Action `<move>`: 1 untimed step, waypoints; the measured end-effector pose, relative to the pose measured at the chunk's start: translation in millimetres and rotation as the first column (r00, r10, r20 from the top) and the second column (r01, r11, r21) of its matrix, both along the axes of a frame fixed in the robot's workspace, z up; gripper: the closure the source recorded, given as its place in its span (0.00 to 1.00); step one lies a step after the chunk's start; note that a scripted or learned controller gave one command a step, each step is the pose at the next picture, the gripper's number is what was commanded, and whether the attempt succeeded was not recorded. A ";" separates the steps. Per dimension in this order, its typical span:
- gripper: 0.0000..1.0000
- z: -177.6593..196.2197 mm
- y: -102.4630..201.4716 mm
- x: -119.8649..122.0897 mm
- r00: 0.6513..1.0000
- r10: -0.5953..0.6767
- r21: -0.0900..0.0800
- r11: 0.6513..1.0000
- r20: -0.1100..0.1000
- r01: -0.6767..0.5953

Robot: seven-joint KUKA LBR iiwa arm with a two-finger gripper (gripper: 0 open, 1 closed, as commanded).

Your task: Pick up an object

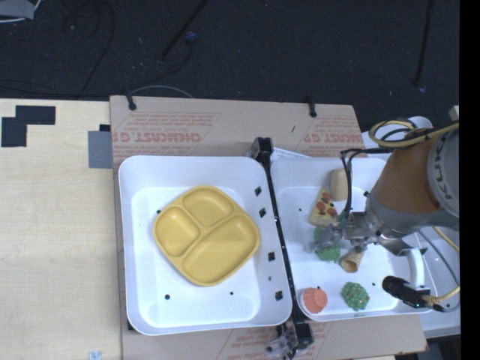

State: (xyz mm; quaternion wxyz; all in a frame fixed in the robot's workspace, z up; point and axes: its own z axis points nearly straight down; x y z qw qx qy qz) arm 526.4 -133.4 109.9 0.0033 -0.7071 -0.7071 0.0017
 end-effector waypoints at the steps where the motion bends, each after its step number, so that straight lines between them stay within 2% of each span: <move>1: 1.00 11.8 -1.0 0.0 1.000 -0.004 0.000 1.000 0.000 0.004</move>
